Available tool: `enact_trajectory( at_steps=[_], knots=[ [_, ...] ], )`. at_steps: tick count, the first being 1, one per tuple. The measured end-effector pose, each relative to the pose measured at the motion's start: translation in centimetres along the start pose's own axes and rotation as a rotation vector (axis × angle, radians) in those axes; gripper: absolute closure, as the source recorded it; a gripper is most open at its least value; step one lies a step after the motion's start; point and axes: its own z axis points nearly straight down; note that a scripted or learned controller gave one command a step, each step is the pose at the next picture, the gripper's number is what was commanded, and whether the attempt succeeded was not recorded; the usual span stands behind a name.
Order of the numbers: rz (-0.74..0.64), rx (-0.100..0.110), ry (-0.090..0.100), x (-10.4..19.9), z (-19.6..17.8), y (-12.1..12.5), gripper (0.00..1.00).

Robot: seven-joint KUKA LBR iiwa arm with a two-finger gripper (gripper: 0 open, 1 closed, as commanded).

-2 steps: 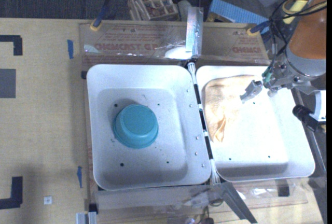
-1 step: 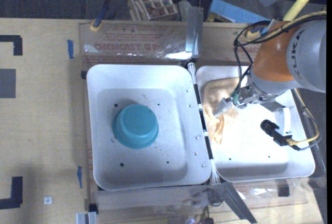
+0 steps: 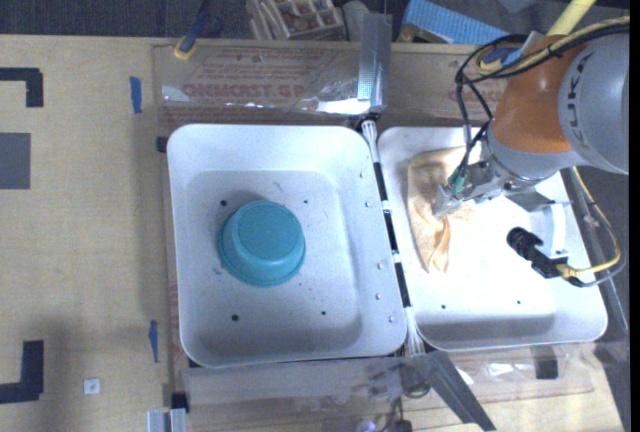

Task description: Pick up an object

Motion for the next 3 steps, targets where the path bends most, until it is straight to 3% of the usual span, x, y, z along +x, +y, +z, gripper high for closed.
enact_trajectory(
  at_steps=[1,2,3],
  knots=[
    [0.0,0.0,0.0,0.0,0.0,0.0,0.0],
    [0.105,0.007,0.002,3.9,-7.9,-0.5,0.0],
    [0.131,0.004,0.002,-0.8,1.3,-1.0,0.0]
  ],
)
